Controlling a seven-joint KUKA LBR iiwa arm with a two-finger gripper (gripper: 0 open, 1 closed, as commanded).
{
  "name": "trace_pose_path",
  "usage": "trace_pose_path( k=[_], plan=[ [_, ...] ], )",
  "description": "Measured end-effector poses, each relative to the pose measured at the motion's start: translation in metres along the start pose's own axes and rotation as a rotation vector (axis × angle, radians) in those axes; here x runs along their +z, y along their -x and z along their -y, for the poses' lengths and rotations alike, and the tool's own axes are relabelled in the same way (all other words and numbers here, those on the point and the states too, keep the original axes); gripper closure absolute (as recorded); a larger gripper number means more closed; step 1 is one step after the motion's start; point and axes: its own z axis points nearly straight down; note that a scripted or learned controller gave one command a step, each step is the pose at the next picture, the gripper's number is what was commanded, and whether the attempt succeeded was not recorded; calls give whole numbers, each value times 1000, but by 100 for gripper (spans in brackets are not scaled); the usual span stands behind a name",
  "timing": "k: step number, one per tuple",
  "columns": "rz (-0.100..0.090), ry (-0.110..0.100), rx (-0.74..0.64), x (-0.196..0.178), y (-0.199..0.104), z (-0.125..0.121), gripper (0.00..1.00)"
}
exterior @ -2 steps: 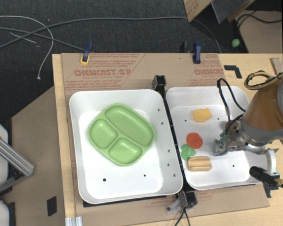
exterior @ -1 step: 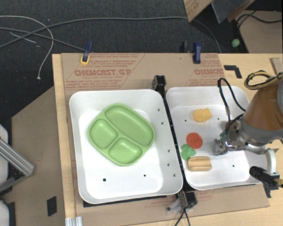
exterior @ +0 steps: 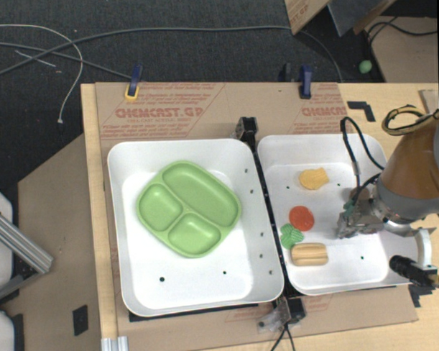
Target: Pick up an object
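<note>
Fingers of the gripper [exterior: 348, 223]: aperture cannot be told, nothing seen held. Tan bread roll [exterior: 309, 254] lies near the right bin [exterior: 367, 274] front edge, left of gripper. Judged light, slightly soft; best gripped across its short width.

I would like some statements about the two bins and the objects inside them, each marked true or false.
1. The green divided plate lies in the left bin. True.
2. The yellow piece lies in the left bin. False: it lies in the right bin.
3. The red round piece sits between the yellow piece and the tan bread roll. True.
4. The gripper is above the divided plate. False: it is over the right bin, beside the red round piece.
5. The small green piece lies on the divided plate. False: it lies in the right bin, near the bread roll.
</note>
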Motion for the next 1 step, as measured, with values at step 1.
trace_pose_path(
  k=[1],
  plan=[
    [3, 4, -2, -43, -1, 1, 100]
  ],
)
